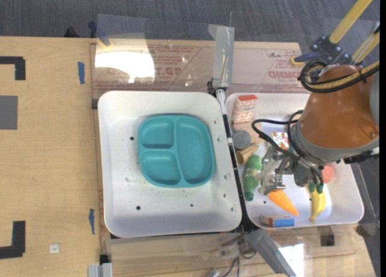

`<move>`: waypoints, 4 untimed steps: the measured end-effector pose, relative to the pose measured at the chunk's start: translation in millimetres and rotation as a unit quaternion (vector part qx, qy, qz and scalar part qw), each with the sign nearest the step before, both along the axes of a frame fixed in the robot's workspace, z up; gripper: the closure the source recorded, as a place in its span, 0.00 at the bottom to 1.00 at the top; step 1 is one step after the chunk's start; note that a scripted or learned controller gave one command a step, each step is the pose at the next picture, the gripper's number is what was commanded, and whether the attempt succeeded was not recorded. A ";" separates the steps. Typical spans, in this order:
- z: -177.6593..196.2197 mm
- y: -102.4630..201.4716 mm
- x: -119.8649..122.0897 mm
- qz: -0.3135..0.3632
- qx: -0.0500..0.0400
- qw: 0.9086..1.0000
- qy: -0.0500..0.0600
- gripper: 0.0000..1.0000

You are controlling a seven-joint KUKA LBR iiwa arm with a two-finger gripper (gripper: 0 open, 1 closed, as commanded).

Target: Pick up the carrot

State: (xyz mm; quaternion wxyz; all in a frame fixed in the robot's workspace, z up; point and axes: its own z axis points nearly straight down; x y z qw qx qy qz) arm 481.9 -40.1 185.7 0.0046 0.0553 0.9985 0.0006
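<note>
The carrot (283,202) lies in the right bin (345,212), near that bin's front edge, its thick end pointing toward the divider between the bins and its tip toward the front right. It rests on the bin floor, not lifted. Just beside its tip stands a yellow banana (317,203), and along the front edge below it lies a small orange-and-blue packet (278,221). To the carrot's left, against the divider, is a green bottle-like item (251,173), with a grey round piece (242,140) and a small carton (245,110) further toward the back edge.

The pincer (278,180) hangs directly above the carrot's thick end; whether it is spread or closed cannot be told from this slanted view, and nothing shows the carrot held.

The step in hand appears to be the descent onto the carrot. The next move likely calls for straddling its body across the narrow width, clear of the banana, then closing and lifting straight.

The left bin (120,209) carries a teal divided plate (177,150).
</note>
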 end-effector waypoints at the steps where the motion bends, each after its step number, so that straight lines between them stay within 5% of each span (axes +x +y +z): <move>1: -0.6 -0.6 -0.4 0.000 0.000 1.000 0.001 0.00; 2: -0.7 -20.1 -1.0 0.071 -0.001 0.997 0.001 0.00; 3: -89.9 -56.6 4.7 0.034 -0.001 0.999 0.000 0.00; 4: -94.3 -51.8 4.5 0.070 -0.002 0.998 -0.006 0.00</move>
